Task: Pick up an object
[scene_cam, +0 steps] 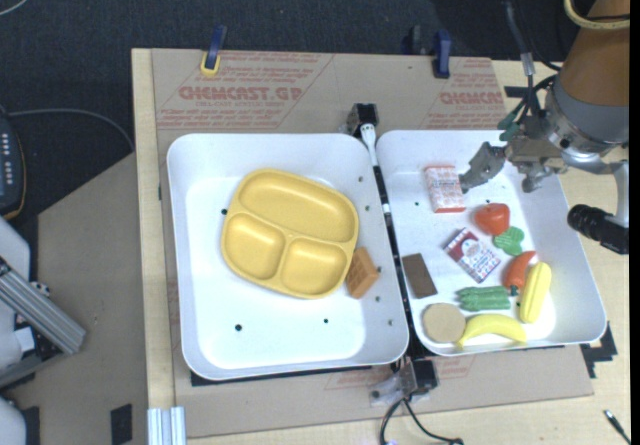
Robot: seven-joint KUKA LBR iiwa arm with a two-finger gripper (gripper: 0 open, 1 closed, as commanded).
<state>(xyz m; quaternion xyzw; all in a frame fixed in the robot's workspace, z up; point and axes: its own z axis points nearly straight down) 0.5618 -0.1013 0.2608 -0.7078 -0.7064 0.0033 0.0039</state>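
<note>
My gripper [507,173] hangs over the far right part of the right bin [400,158]. Its two grey fingers are spread open with nothing between them. Just left of the fingers lies a small red-and-white packet [443,187], and a red tomato [491,218] sits just below them. Further toward the front lie a red-and-white box [472,253], a brown bar [419,275], a green vegetable [483,297], two yellow bananas [492,329] [535,291] and a round tan cookie [441,322].
The left bin [190,263] holds a yellow divided plate [290,233] with a brown bread piece [362,273] beside its right edge. A black clip [364,118] sits at the back where the bins meet. The arm's orange band [600,43] rises at far right.
</note>
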